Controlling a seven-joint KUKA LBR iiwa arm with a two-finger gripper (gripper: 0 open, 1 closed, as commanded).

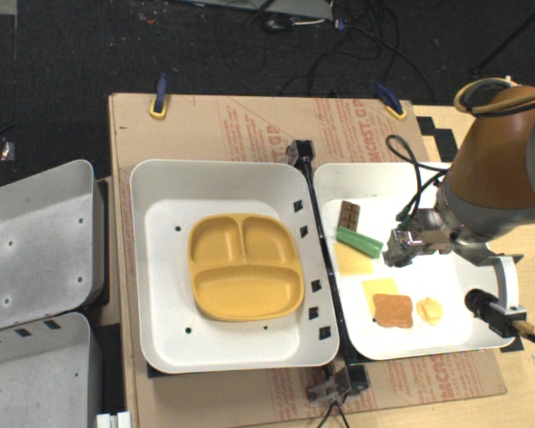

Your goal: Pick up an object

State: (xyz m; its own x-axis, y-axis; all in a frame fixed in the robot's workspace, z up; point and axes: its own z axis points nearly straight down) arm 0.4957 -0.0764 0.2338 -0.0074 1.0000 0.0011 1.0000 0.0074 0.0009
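A bench topped with brown board is seen from above at a slant, with two shallow white bins set side by side on it. At the far left, off the board, pale grey perforated metal panels are seen. Two clamps are fixed to the far edge of the board: a blue and yellow one toward the left and another toward the right.

The left bin is occupied by a yellow divided plate with three compartments, lying flat near the bin's middle. A black divider strip is run between the two bins.

In the right bin, several small objects are laid out. A brown chocolate-bar piece is placed toward the far left of the bin, and a green block lies just near of it, tilted. A flat yellow square is found nearer still, with a brown toast-like piece overlapping its near edge. A small pale yellow lump is set just to the right of the toast.

The gripper is positioned low over the right bin, just right of the green block and far of the yellow square. How far it is opened cannot be told, and nothing is seen to be held. The grey and orange arm is extended in from the right.
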